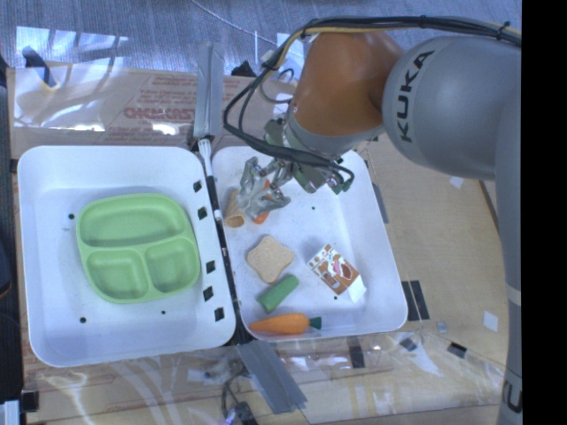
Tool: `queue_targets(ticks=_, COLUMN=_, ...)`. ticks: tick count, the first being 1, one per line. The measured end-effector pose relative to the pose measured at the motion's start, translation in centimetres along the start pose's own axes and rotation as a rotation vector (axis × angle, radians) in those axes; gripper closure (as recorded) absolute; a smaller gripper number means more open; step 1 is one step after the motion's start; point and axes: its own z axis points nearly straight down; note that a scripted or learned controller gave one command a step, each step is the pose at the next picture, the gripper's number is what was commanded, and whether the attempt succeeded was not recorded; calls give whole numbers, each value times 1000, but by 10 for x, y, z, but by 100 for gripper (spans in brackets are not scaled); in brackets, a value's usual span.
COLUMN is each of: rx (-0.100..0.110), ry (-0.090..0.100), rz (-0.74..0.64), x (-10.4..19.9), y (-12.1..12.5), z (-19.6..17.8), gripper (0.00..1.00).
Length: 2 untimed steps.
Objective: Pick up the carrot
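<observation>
Reaching for the orange tapered carrot [280,325] — near rim of right bin.
Metal two-finger hand [258,204] apparently open, holding nothing — best lowered squarely across carrot's middle.

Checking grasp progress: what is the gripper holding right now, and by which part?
Nothing. The gripper hangs over the right bin; the carrot lies apart by the near wall.

Two shallow white bins were counted on the bench: a left bin [35,237] and a right bin [376,237]. The left bin contained one green divided plate [137,246] with three compartments. The right bin contained five loose items: one carrot [282,325], one green wedge-shaped piece [278,292], one slice of bread [269,258], one printed packet [336,271], and one tan piece [234,209] at the far left. One arm with one pincer [259,193] was present.
</observation>
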Motion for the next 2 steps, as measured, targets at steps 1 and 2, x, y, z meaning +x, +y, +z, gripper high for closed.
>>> queue_targets(ticks=1, rx=-5, ry=4, rz=-221, x=-46, y=62, z=-24, gripper=100)
queue_targets(ticks=2, rx=-9, ry=7, rz=-258, x=-112, y=127, z=20, gripper=100)
